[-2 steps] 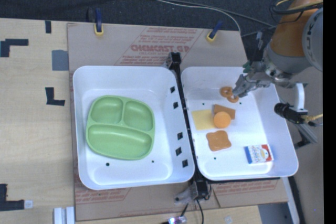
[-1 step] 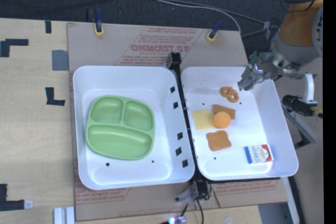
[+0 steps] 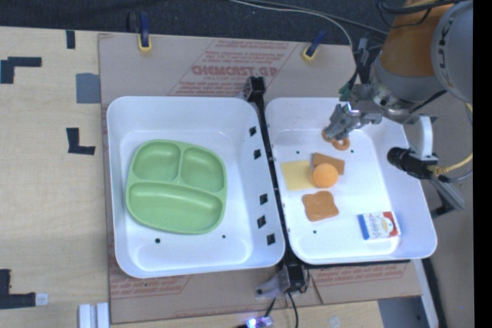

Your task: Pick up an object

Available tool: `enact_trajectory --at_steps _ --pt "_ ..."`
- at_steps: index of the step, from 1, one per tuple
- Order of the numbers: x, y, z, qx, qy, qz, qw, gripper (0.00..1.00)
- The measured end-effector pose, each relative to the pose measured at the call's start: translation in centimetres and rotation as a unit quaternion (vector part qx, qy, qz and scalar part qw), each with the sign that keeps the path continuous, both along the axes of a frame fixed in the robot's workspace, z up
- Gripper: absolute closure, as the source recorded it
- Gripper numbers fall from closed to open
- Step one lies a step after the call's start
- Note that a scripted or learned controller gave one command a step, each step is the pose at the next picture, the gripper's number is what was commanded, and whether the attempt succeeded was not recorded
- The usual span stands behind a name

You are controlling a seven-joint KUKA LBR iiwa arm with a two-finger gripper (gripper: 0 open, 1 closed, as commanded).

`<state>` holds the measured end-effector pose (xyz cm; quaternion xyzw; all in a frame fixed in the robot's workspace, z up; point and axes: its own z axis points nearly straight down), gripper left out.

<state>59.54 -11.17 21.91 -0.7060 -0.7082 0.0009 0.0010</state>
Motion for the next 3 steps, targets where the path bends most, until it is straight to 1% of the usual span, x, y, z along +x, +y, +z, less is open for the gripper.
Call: enact_trajectory --at_steps 1,2,3 --pt "0.3 5.5 -0.9 0.0004 0.000 0.001 1.0000 1.00" --pt "0.6 11.7 -0.1 0.0011 -0.001 0.002 1.0000 1.00" --pt "1.1 17.2 0.0 0.0004 -0.001 0.002 1.0000 1.00"
